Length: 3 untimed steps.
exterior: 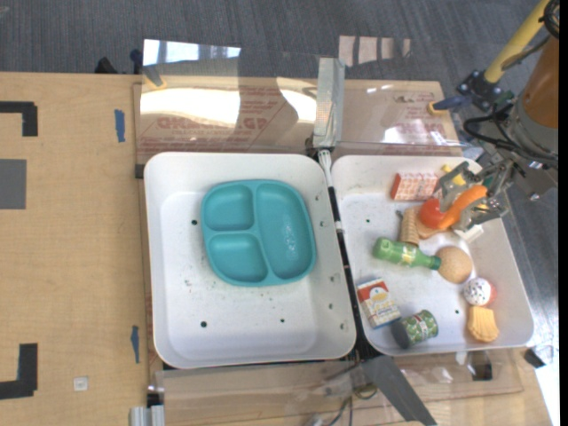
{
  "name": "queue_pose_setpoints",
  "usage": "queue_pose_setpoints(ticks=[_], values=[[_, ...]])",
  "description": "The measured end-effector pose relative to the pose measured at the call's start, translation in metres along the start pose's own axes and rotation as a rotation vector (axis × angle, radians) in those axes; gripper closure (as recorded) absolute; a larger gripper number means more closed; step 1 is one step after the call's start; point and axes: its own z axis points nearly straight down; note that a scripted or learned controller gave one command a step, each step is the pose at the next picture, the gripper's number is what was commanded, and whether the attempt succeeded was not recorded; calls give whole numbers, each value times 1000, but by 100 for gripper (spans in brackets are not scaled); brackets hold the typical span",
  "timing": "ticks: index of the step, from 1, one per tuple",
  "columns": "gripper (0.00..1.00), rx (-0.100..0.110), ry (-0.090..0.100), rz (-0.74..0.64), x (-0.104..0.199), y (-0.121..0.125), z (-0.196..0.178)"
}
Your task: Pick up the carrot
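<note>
1. A brown cardboard-covered bench (71,238) stood on grey carpet (266,7), with black tape marks along its left side and short blue tape strips near the bins.
2. A clear plastic sheet (231,114) lay behind the bins and caught bright reflections.
3. Two shallow white bins sat side by side, touching along a dark central divider.
4. The left bin (169,318) bore a teal divided plate (258,232) with three compartments, and small dark specks dotted its floor.
5. The right bin (515,282) held the jumble of toy food.
6. The gripper (469,193) hung over the upper right part of the right bin, its metal fingers closed around the carrot (460,204).
7. The orange carrot lay slanted between those fingers, just beside a red-orange rounded piece (432,215).
8. A pink wafer-like block (414,185) lay near the bin's back wall.
9. A green bottle (401,253) lay on its side in the middle, touching a tan round ball (453,264).
10. A small red and white carton (378,301) and a dark green can (417,327) rested near the front wall.
11. A white dotted ball (477,291) sat just above a yellow-orange lump (483,324) at the front right.
</note>
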Motion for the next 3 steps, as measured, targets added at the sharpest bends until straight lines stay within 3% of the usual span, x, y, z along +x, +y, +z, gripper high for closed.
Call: queue_pose_setpoints(ticks=[1, 2, 3], values=[[100, 9, -6, -2, 37, -37, -106], [100, -5, 4, -282, 88, -56, -36], [100, -7, 1, -727, 80, -58, -23]])
